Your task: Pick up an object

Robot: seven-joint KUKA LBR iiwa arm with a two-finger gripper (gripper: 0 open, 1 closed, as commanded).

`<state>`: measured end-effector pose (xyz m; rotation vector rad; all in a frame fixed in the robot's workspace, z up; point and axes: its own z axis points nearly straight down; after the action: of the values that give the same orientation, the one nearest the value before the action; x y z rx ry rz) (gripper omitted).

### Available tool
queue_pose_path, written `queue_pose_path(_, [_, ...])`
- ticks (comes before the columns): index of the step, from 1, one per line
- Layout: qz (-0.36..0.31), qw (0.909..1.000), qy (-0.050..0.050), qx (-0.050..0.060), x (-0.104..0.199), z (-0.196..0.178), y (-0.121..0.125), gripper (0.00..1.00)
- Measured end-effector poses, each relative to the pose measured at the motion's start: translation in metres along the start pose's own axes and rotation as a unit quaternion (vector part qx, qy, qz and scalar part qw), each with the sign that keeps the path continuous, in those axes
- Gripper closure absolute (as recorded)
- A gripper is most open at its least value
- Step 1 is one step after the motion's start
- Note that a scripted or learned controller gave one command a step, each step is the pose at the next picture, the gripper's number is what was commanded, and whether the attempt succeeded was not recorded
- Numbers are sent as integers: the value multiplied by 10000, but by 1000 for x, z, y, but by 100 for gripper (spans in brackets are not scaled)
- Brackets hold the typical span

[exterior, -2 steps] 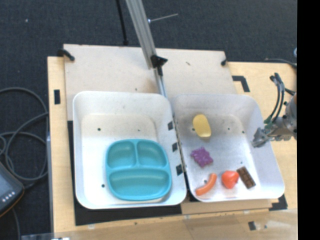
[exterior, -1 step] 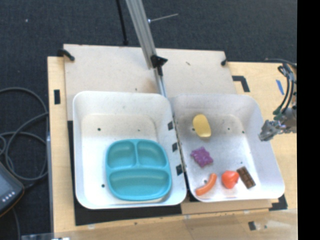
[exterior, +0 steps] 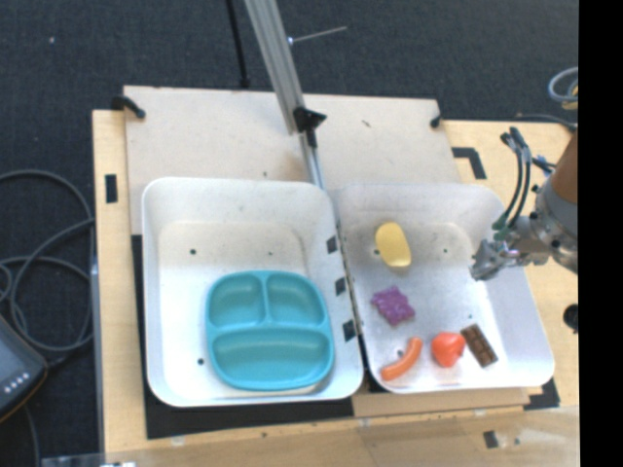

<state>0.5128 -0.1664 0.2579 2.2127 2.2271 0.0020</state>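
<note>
The right bin holds a yellow oval object, a purple lumpy piece, an orange carrot-like stick, a small red-orange object and a brown bar. My gripper hangs over the right bin's right side, up and to the right of the brown bar and well right of the yellow object. Nothing is seen between its fingers.
The left bin holds a teal divided plate. A metal pole slants in from the top to the seam between the bins. Cables lie on the floor at the left.
</note>
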Motion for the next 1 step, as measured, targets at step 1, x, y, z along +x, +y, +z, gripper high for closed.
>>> queue_pose_path(1, [-6, 10000, 7, 4, 53, 9, 14, 100])
